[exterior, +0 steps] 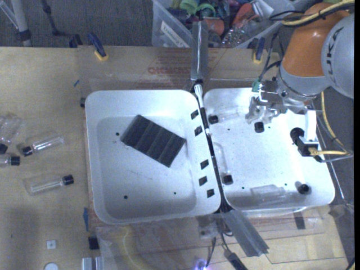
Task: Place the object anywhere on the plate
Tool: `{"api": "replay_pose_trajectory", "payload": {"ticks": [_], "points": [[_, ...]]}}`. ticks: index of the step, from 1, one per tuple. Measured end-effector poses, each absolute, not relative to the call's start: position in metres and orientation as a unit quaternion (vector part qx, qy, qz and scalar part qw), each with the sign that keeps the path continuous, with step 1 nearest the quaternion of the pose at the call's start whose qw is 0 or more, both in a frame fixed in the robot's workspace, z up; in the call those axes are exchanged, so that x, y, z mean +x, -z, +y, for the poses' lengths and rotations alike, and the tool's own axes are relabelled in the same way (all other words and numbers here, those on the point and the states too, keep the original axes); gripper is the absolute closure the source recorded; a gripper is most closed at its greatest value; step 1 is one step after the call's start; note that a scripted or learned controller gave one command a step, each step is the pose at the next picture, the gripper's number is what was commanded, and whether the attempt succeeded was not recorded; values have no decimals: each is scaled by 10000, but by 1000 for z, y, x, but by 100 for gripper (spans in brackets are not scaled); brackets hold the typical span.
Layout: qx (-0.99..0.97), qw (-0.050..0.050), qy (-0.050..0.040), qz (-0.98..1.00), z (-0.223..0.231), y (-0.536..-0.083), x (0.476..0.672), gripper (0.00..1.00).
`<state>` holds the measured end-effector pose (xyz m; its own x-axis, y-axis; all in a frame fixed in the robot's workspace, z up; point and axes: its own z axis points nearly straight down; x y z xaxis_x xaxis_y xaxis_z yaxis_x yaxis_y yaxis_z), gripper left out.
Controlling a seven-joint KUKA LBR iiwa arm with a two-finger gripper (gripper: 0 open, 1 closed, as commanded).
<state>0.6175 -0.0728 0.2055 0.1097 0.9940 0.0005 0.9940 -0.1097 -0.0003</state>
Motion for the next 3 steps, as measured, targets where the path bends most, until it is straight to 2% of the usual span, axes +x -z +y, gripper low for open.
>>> {"api": "replay_pose_trajectory", "payload": {"ticks": [1, 2, 3], "points": [[-7572, -3, 0, -6532, 2, -184, 666, 100], [-7310, -51, 72, -6823, 61, -164, 659, 100], [-7413, -2, 2, -6712, 132, -223, 666, 100]]}}
